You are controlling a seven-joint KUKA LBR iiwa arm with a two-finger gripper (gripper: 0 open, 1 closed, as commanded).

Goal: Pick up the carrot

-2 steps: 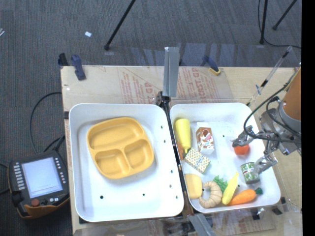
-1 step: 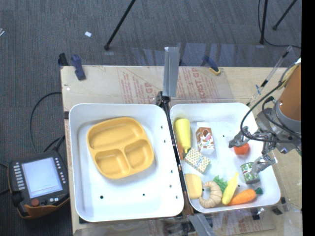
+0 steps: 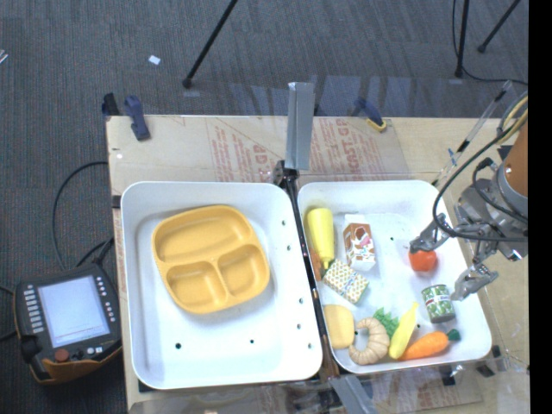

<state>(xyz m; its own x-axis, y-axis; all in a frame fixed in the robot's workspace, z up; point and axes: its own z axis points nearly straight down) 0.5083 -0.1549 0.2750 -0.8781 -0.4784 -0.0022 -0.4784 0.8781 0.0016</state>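
Camera view, looking down on both bins:

- Tabletop (image 3: 207,141): a board surface carrying two shallow white bins side by side.
- Left bin (image 3: 138,335): holds a yellow divided tray (image 3: 210,258), lying flat, three compartments visible, nothing seen in them.
- Right bin (image 3: 397,192): holds the assorted items listed below.
- Carrot (image 3: 426,345): orange with a green top, lying on its side near the front right corner of the right bin, tip pointing left, just beside a yellow banana-shaped piece (image 3: 403,331).
- Corn cob (image 3: 320,235): yellow, lying along the left wall of the right bin.
- Small carton (image 3: 359,245): white with red print, just right of the corn cob.
- Checked box (image 3: 345,280): below the carton, tilted.
- Croissant-like pastry (image 3: 372,340): at the front of the bin, beside a pale yellow rounded item (image 3: 339,324).
- Tomato (image 3: 423,260): red, toward the right of the bin.
- Green-labelled can (image 3: 438,303): between the tomato and the carrot.
- Hand (image 3: 452,259): enters from the right, over the right side of the right bin; fingers stand apart, one tip touching or just above the tomato, the other beside the can. Nothing is clamped between them. The carrot lies apart from it, nearer the front.
- Pendant (image 3: 65,320): a grey handheld screen unit, on the floor left of the tabletop.
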